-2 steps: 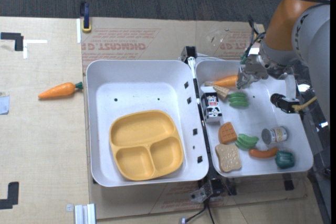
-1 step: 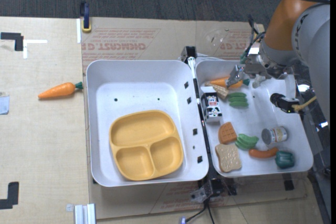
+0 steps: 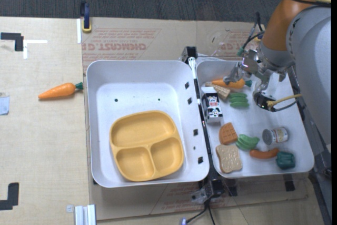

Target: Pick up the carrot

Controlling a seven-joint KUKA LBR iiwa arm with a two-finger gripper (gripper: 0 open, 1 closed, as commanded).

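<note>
The carrot [image 3: 59, 91] lies on the table [image 3: 37, 145] to the left of the left bin [image 3: 95, 129], outside both bins, its orange body pointing left and its small green top almost touching that bin's outer wall. The claw [image 3: 238, 77] is far from it, at the back of the right bin [image 3: 303, 129], so the whole left bin sits between the two. Whether the claw is open or closed cannot be told, because the wrist and cables crowd around it. Just under the claw lies a small orange toy food piece [image 3: 231, 82], beside a green pea pod [image 3: 238, 100] and a small black and white carton [image 3: 211, 106]. Nearer the front of the right bin are a slice of toast [image 3: 229, 158], a tin can [image 3: 275, 136], a sausage [image 3: 263, 154] and a dark green pepper [image 3: 285, 160]. The left bin carries a yellow divided plate [image 3: 146, 145].
</note>
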